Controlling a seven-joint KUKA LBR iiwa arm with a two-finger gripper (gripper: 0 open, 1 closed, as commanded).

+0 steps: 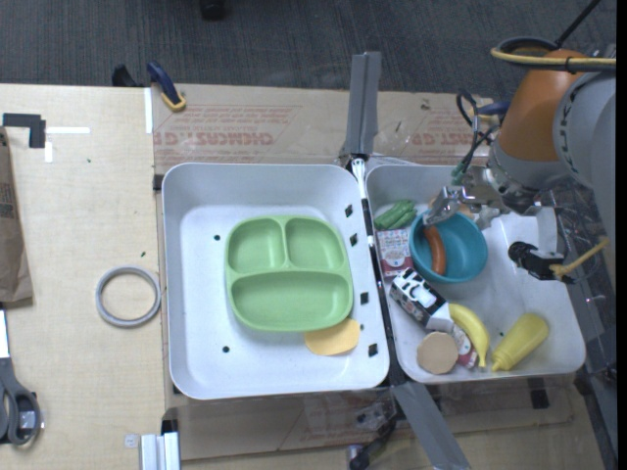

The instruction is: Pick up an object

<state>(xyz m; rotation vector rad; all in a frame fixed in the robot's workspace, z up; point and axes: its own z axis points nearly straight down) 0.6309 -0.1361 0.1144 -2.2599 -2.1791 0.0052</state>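
My gripper hangs in the right bin, just over the far rim of a blue bowl with an orange-red item in it. A green item lies left of the gripper, with a red and white carton below it. Nearer the front lie a black and white package, a banana, a yellow bottle and a round tan disc. The grey arm with its orange band comes in from the right.
In the left bin sit a green divided plate and a yellow disc. On the bench to the left lie a tape ring, a brown bag and scissors. A blue clamp sits at the back.
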